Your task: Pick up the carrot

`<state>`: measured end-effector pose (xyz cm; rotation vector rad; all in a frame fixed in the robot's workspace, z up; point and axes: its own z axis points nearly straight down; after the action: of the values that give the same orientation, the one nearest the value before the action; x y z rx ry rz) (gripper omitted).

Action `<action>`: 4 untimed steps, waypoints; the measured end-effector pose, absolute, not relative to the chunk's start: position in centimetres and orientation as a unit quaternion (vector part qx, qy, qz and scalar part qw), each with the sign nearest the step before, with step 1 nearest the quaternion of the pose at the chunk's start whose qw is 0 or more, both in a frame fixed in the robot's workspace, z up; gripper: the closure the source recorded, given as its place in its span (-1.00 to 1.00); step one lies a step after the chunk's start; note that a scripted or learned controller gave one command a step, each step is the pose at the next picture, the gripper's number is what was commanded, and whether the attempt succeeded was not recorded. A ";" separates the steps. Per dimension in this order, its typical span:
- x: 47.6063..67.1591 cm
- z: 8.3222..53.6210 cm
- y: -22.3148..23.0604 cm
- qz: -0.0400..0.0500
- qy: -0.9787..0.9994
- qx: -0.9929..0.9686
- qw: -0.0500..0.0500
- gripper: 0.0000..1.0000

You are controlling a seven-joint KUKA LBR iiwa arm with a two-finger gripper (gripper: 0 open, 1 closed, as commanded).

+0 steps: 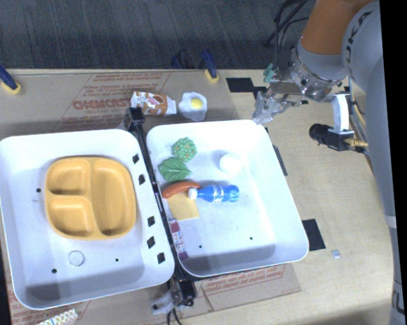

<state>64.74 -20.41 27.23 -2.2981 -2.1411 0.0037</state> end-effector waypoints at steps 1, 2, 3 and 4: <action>65.7 33.3 -20.8 0.001 -0.745 -0.667 0.000 1.00; 65.7 32.4 -21.0 0.001 -0.890 -0.457 0.001 1.00; 64.6 21.9 -21.0 0.001 -0.948 -0.317 0.001 1.00; 62.0 27.3 -21.1 0.001 -0.998 -0.069 -0.001 1.00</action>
<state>62.03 -21.08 27.32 -0.2154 -3.1370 0.0027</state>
